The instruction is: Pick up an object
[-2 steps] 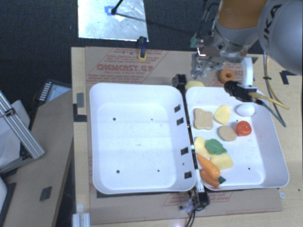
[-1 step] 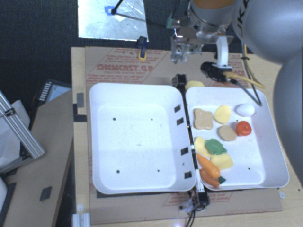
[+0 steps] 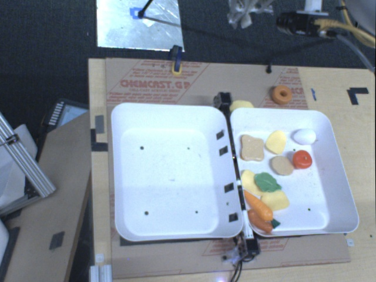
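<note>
Two shallow white bins sit side by side on the worktop (image 3: 194,75), and the right bin (image 3: 329,175) holds the toy food: nearest, a carrot (image 3: 258,207), then a yellow piece (image 3: 276,200), a green leaf (image 3: 268,182), a tomato (image 3: 302,158), a bread slice (image 3: 252,148) and a white egg (image 3: 304,136). Beyond that bin's far rim a doughnut (image 3: 282,94) lies on the worktop, and farthest back the gripper (image 3: 249,7) hangs well clear of everything, its grip impossible to tell.
</note>
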You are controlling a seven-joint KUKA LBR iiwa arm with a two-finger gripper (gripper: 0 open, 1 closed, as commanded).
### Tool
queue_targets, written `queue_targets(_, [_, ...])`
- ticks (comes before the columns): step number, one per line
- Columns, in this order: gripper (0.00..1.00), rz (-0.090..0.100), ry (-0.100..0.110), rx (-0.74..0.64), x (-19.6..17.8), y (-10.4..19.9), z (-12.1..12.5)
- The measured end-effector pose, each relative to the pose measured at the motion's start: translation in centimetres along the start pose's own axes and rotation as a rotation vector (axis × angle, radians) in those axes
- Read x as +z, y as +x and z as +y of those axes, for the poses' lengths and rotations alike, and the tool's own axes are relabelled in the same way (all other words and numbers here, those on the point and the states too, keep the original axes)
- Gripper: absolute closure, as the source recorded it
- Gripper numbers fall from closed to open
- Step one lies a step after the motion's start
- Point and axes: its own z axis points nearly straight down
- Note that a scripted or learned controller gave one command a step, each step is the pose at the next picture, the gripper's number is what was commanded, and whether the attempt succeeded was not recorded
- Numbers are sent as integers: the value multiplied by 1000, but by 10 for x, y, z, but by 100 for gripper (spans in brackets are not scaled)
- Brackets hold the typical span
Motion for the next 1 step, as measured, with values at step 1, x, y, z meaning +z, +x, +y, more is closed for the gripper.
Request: queue_targets(1, [100,-2,16,1,-13,29,1])
